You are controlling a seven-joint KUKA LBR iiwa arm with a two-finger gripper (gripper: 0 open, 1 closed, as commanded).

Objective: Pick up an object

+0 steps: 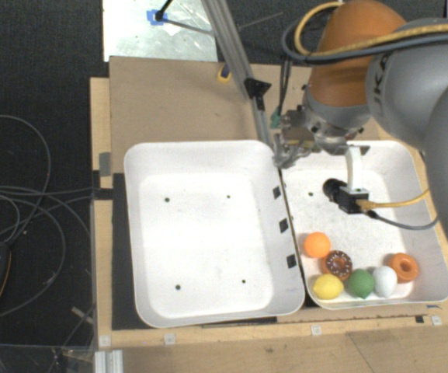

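Observation:
Several small toys cluster in the near part of the right bin: an orange ball, a brown sprinkled doughnut, a yellow lemon, a green fruit, a white egg and an orange ring. My gripper hangs over that bin's far left corner, close to the divider between the bins, well away from the toys. Nothing shows in its grasp.
The left bin lies beside the right one, its bare white floor marked by small dark dots. A slanted metal pole crosses behind the gripper. Cables lie on the dark floor at the left.

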